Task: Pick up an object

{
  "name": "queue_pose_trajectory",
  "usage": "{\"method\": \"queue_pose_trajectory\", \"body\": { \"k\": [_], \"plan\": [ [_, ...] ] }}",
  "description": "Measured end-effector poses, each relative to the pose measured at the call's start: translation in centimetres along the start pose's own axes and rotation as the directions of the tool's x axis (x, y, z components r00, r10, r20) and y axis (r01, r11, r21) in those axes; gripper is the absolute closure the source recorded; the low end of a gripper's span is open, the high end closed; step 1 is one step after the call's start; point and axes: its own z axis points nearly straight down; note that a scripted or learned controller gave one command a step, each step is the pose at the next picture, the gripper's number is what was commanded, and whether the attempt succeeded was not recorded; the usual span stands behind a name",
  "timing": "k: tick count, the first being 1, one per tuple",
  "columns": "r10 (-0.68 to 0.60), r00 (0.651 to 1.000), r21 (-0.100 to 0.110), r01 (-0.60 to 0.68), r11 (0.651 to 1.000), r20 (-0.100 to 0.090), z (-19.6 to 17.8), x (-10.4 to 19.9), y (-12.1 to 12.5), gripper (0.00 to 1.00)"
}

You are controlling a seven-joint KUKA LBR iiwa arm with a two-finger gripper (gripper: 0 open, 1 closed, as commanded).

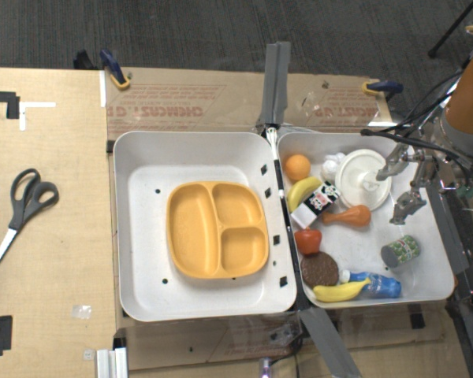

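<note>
My gripper point(400, 187) hangs over the right side of the right bin point(441, 270), open, with nothing between its fingers point(407, 205). To its left sit a white round cup point(361, 176) and a toy chicken drumstick point(348, 216). Just below it a green can point(400, 250) lies on its side. Further left lie an orange point(297, 166), a banana point(303, 190), a small black-and-white box point(321, 198) and a red tomato point(307, 241). At the bin's front are a brown cookie point(320, 269), a second banana point(337, 291) and a blue bottle point(376, 285).
The left bin point(134, 235) holds a yellow divided plate point(217, 228). Scissors point(24, 203) lie on the wooden bench at far left. Cables and the arm's body crowd the right edge beside the right bin.
</note>
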Motion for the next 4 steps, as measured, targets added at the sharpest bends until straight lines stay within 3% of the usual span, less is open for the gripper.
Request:
{"method": "queue_pose_trajectory", "body": {
  "k": [1, 2, 3, 4],
  "plan": [
    [0.048, 0.999, 0.009, -0.049, 0.999, 0.024, 5.7, -1.8, 0.7, 0.0],
    [0.087, 0.995, 0.008, -0.087, 0.996, 0.043, 6.1, -1.8, 4.1, 0.0],
    [0.216, 0.976, 0.007, -0.216, 0.976, 0.039, 6.3, -2.4, 5.5, 0.0],
    [0.264, 0.964, -0.002, -0.265, 0.964, 0.039, 6.3, -2.1, 3.4, 0.0]
  ]
}}
